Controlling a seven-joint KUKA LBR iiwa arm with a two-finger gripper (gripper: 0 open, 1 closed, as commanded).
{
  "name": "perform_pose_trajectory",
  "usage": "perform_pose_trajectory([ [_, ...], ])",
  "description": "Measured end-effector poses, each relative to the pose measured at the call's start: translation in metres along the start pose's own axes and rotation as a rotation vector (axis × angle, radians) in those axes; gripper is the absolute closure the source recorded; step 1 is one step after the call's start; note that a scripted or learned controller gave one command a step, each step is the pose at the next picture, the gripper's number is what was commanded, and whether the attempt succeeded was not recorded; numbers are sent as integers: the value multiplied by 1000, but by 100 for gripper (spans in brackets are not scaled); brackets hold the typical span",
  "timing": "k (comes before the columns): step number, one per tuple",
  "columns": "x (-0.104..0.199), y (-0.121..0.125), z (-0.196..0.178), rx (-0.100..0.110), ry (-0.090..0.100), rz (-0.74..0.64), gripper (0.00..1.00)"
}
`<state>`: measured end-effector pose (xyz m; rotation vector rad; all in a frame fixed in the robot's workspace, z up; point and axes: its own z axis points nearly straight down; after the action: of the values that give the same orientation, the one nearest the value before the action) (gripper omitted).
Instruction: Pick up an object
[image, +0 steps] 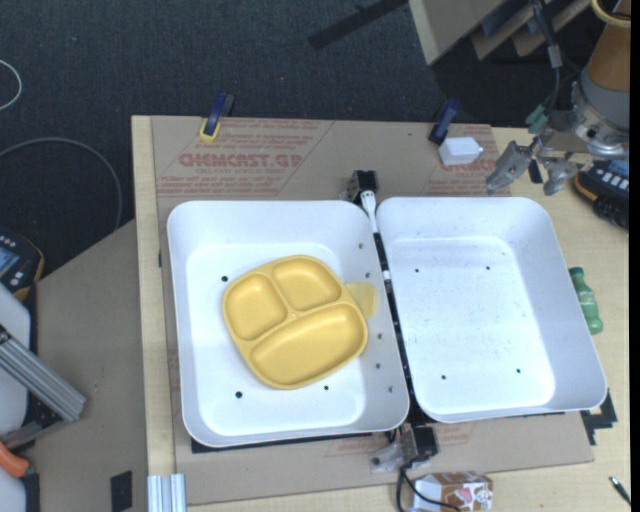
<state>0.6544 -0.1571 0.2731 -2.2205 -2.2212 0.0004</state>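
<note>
Yellow plastic divided plate (294, 320) lies flat in the left bin (190, 240), its long axis running diagonally. The gripper (530, 165) hovers above the right bin's (560, 250) far corner, so the plate sits well apart, leftward and nearer the camera. Its jaws look spread with nothing between them.

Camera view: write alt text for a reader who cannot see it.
A yellow divided plate with three compartments lies in the left white bin, next to the right white bin on a brown bench. The gripper hangs above the right bin's far right corner, away from the plate.
</note>
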Motion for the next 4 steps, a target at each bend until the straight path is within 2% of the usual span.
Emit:
perform_pose_trajectory([
  [1, 59, -57, -148, -20, -1, -7, 0],
  [2, 114, -107, -227, -12, 1, -7, 0],
  [3, 184, -156, -264, -7, 1, -6, 0],
  [4, 231, -176, -262, 1, 0, -4, 0],
])
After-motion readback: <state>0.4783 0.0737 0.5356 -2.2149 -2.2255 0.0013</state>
